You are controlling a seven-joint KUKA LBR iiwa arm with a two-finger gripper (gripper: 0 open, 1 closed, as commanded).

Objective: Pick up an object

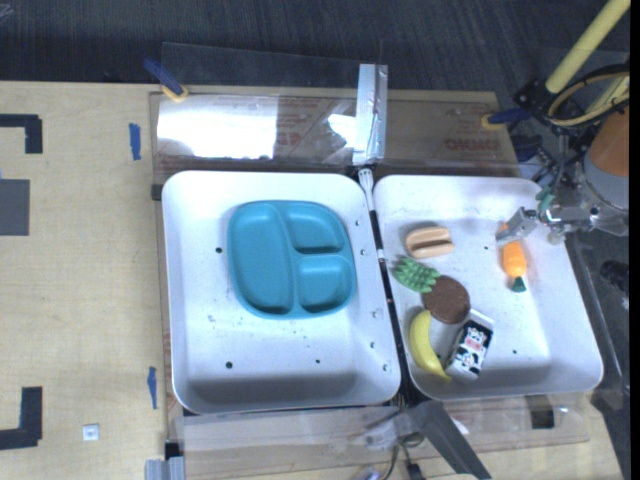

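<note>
Here, the carrot (514, 263) is taken as the likeliest target, since it lies nearest the gripper (522, 223); it rests in the right bin (575, 368), toward that bin's far right side, orange end up and green tip pointing toward the near wall; the gripper hangs just above and beside its upper end, and whether the jaws stand open or closed cannot be told, since they are small and blurred against the white floor; nothing is seen held between them. A miss is judged the main risk; the carrot is small and rounded, so it could be nudged aside or rolled away by a descent slightly off its centre, and the jaws could be closed on nothing. The bin's right wall lies close by, and it could be struck if the approach is made from that side. Further out, a hot dog (429, 240) lies well apart to the left; a green toy (415, 274), a brown disc (448, 298), a banana (425, 346) and a small carton (470, 346) are crowded together near the bin's left side, touching or nearly so, and a grasp tried there could drag a neighbour along. The blue tray (292, 258) in the left bin (190, 298) is flat and wide, and is judged hard to grip.
</note>
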